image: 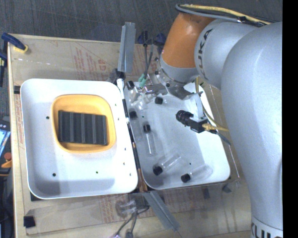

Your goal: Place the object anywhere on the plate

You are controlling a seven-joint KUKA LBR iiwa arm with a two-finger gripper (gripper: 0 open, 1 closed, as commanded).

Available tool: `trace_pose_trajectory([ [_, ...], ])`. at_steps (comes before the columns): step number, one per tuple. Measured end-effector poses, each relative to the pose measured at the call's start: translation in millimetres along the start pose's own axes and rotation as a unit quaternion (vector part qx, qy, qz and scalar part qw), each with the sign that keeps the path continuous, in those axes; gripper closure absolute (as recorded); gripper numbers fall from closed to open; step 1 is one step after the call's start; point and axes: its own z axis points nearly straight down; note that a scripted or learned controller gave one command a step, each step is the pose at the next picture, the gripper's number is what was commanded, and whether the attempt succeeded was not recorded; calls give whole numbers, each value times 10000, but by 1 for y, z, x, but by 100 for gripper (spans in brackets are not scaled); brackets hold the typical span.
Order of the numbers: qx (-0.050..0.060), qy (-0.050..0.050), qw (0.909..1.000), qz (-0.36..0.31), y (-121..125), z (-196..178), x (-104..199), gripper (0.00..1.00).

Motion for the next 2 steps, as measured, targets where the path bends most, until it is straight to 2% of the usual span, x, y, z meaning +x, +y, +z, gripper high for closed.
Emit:
trace_pose_trajectory([
  [1, 7, 4, 9903, -1391, 7, 10, 36, 100],
  [2, 6, 2, 9903, -1388, 7, 10, 35, 0],
])
